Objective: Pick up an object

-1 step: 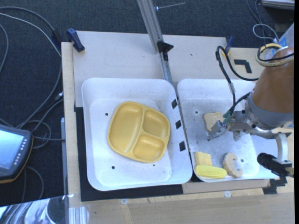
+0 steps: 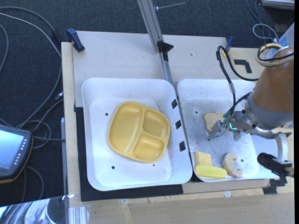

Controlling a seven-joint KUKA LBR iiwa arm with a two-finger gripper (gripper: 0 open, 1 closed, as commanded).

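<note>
In the right bin [image 2: 201,93] lie several small food-like pieces. A tan chunk [image 2: 212,120] rests near the bin's middle. A pale yellow block [image 2: 202,158], a yellow banana-shaped piece [image 2: 211,172] and a tan round biscuit [image 2: 232,164] lie along the front wall. My gripper [image 2: 225,129] hangs low over the bin floor, just right of and below the tan chunk, close to it or touching its edge. The wrist and cables hide the gripper's tips. The biscuit and the yellow pieces lie apart from the gripper, nearer the camera.
The left bin [image 2: 93,125] holds a yellow divided plate [image 2: 138,131]. A slanted metal pole [image 2: 154,27] rises from between the bins at the back. The arm's orange band [image 2: 275,85] and a black cable [image 2: 229,78] overhang the right bin's right side.
</note>
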